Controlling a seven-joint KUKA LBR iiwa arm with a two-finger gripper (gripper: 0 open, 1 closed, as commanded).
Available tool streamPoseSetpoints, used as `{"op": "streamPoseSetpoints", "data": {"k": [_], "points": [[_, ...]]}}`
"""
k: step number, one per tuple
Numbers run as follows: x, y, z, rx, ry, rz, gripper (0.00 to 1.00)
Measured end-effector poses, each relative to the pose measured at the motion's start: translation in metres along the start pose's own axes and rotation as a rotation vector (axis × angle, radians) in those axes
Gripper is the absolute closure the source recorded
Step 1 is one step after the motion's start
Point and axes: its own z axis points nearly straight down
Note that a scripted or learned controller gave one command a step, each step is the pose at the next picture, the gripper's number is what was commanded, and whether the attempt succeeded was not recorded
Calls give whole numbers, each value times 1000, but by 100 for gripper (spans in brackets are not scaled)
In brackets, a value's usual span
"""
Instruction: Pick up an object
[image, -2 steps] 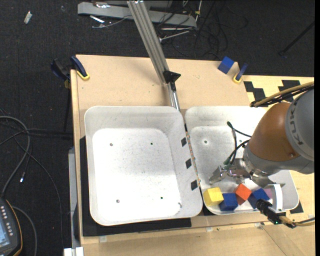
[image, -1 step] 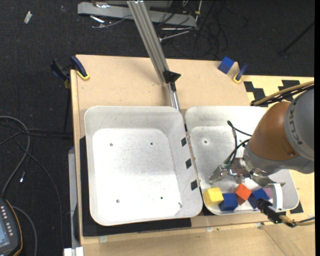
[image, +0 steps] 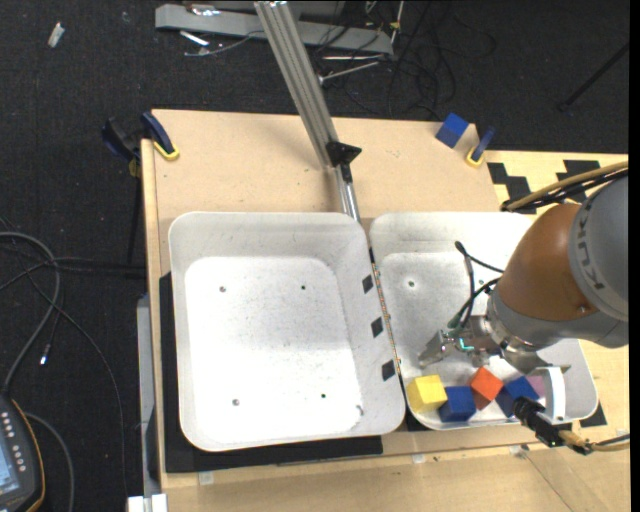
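Hovering over the right bin (image: 420, 268), the jaws (image: 440, 347), state unclear, must descend onto the yellow block (image: 428, 391).

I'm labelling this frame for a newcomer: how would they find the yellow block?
Look in the right-hand bin, at its near edge under the gripper. The yellow block is the leftmost of the cluster there, beside a blue block and an orange block.

Arm (image: 590, 270): bulky rounded links, grey casing with a broad orange band (image: 540, 265) above the wrist. Part of white lettering visible on the grey shell. Thin black cable (image: 470, 262) loops off the wrist. Pincer (image: 447, 345): small metallic grey assembly, faint green-teal spot beside it.
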Motion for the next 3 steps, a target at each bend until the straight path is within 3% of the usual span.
{"op": "streamPoseSetpoints", "data": {"k": [3], "points": [[0,0,0,-1,0,0,0]]}}
